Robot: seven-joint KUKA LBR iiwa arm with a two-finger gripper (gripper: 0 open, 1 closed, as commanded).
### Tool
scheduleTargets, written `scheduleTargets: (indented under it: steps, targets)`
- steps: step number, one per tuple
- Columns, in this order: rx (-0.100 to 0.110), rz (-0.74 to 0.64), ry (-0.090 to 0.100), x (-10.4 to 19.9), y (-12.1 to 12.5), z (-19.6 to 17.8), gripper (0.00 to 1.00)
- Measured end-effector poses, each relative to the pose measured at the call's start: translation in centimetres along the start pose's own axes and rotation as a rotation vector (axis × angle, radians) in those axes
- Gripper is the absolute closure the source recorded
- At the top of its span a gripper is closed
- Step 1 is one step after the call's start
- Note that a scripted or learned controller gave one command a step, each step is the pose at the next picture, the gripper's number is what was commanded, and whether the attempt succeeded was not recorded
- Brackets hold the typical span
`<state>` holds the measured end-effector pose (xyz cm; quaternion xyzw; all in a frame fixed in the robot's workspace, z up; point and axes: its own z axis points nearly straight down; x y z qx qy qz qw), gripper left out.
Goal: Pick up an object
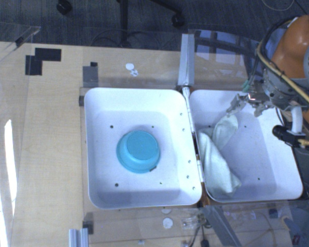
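A white cloth point(219, 156) lies in the right bin point(278, 189), one corner pinched, it seems, in the closed claw point(241, 103) above. A blue bowl point(139, 151) sits upside down in the left bin point(100, 187), well apart.

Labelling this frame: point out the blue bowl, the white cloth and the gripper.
blue bowl point(138, 151): camera view, middle of its upturned base.
white cloth point(218, 161): camera view, middle of the folded part.
gripper point(246, 102): camera view, midway between its fingertips.

Chair base point(122, 3) beyond the bench point(41, 138); black tape marks point(40, 59) near its left corner.
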<state>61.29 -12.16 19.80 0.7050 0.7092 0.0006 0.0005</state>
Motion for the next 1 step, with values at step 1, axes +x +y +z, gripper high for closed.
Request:
scheduleTargets:
  steps: [1]
  targets:
    - [-0.004, 0.038, -0.001, 0.95, 3.06, -2.08, 0.00]
